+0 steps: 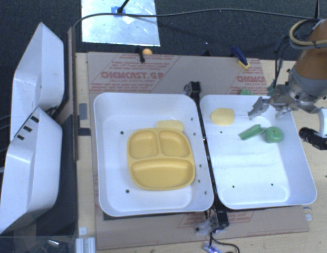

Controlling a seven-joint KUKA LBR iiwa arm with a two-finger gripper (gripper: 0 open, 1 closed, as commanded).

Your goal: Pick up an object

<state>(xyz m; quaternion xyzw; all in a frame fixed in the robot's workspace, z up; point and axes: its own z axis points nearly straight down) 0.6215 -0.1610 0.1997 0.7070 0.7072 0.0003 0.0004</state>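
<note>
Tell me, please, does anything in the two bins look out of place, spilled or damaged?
Nothing stands out. The yellow divided tray lies flat in the left bin, a pale yellow piece at its far edge. The right bin holds a yellow disc and two green pieces.

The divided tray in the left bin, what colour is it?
Yellow; the divided tray shows best in the camera view.

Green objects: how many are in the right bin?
2: a green block and a green round piece, side by side near the bin's far right, below the gripper.
</note>
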